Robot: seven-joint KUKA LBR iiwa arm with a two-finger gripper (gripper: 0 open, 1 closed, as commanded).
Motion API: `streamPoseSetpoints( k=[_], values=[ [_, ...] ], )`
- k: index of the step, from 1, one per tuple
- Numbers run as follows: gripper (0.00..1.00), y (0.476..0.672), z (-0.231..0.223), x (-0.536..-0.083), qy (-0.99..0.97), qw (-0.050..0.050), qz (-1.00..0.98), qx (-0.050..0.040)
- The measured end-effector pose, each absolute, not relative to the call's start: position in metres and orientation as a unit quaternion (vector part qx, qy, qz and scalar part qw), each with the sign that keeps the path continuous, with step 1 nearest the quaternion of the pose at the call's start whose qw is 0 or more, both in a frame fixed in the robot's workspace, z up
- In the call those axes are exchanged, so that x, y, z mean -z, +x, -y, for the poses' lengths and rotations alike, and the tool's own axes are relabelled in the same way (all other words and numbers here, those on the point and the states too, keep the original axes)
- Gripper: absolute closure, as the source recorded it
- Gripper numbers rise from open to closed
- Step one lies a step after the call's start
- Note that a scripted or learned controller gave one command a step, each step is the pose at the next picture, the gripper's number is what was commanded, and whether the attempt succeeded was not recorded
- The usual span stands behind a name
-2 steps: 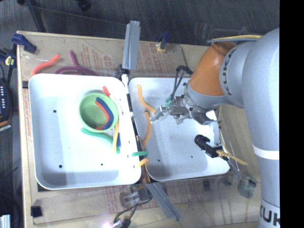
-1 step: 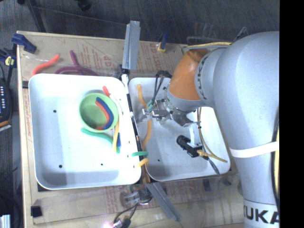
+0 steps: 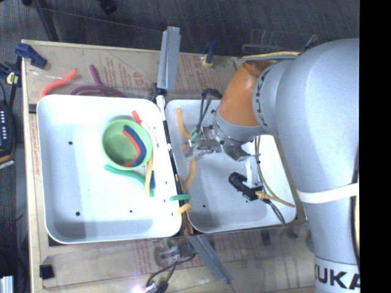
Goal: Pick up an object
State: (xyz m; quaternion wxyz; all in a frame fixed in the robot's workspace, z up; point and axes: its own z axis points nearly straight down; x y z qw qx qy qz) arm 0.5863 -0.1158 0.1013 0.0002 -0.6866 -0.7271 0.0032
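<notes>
My gripper [image 3: 197, 143] is down in the right bin [image 3: 232, 215], close to its left wall. An orange stick [image 3: 179, 120] lies just up and left of it, and another orange stick [image 3: 191, 171] lies just below it. In the left bin [image 3: 73, 194] a green bowl [image 3: 117, 144] holds a blue curved piece [image 3: 142, 140] and a red curved piece [image 3: 132, 140]. A yellow stick [image 3: 148, 177] and a green strip [image 3: 121, 170] lie by the bowl's lower edge.
A small green piece [image 3: 179, 197] and an orange piece [image 3: 184, 208] rest on the rim between the bins. A black fitting [image 3: 242, 185] with a yellow cable [image 3: 278, 198] hangs over the right bin. Loose orange [image 3: 59, 82] and purple [image 3: 98, 90] tubes lie on the bench behind the left bin.
</notes>
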Motion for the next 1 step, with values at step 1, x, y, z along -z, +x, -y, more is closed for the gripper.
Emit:
streamPoseSetpoints(
  k=[1],
  values=[
    [1.0,0.6307,0.075,-0.1927,-0.68,0.001,0.733,0.0]
  ],
)
